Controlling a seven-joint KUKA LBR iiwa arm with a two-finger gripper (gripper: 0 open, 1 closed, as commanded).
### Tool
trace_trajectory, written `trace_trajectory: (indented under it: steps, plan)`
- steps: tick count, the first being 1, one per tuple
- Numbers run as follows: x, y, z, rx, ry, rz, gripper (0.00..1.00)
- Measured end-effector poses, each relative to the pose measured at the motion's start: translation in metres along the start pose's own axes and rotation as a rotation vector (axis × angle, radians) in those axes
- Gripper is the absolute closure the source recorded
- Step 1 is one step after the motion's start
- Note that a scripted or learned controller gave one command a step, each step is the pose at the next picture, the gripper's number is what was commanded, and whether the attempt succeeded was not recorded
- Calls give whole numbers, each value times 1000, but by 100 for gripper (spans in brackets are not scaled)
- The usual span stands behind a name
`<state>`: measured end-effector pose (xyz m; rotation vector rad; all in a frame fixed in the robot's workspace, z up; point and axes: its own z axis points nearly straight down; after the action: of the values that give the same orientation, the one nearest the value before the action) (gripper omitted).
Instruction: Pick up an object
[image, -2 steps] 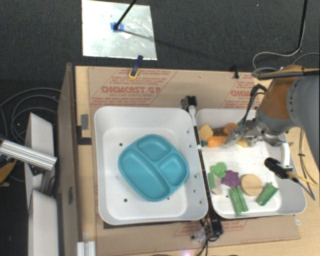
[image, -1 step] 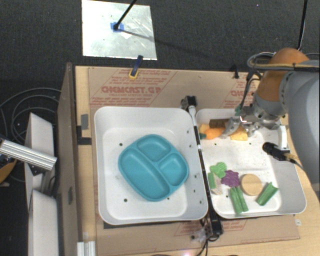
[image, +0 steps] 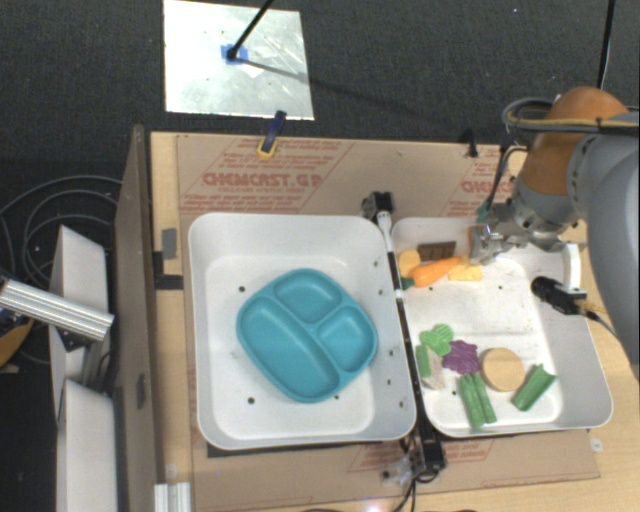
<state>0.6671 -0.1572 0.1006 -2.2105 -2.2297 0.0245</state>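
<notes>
Poised with the two-finger gripper (image: 483, 243) at the back of the right shallow white bin (image: 503, 305), just beside the orange carrot-shaped toy (image: 440, 271). Cannot tell whether spread or pressed together. Could graze the toy's rounded side, push it toward the wall, and close on nothing.

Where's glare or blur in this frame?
Camera view: glare on the shiny sheet above the bench; the arm at right is soft and overexposed; the gripper area is too blurry to resolve; the blue tray and both white bins are evenly lit, with mild shadows.
</notes>
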Motion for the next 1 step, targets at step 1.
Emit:
trace_trajectory:
  steps: [1]
  plan:
    - [2,-62,-120,-27,6,8,100]
